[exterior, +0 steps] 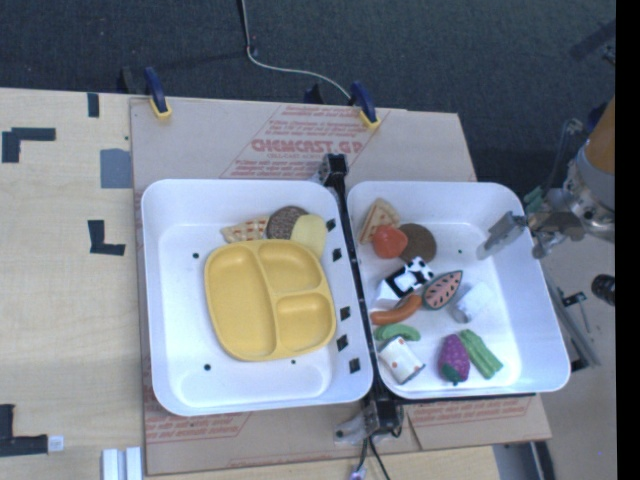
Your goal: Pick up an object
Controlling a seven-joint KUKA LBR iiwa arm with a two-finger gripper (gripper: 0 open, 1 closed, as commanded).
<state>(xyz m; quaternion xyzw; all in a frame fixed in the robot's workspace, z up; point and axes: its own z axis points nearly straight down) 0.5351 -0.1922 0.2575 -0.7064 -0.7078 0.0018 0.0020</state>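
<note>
I see the gripper (503,234) at the right of the frame, reaching in over the upper right corner of the right bin (520,363). It hangs above the bin's rim and wall, tilted toward the left, with a grey finger-like part pointing down and left. Whether it is open or closed I cannot tell from here, and I see nothing held in it. Behind it the wrist and the grey arm (590,203) run off the right edge, the orange band just showing at the frame's edge.

Below and left of the gripper, well apart from it, the right bin holds the small toys: a red tomato (389,240) beside a brown disc (417,240), a black-and-white piece (407,278), a watermelon slice (442,290), a sausage (396,311), a purple grape bunch (454,358) and a green vegetable (481,353).

The left bin (160,298) carries a yellow divided plate (270,298).
</note>
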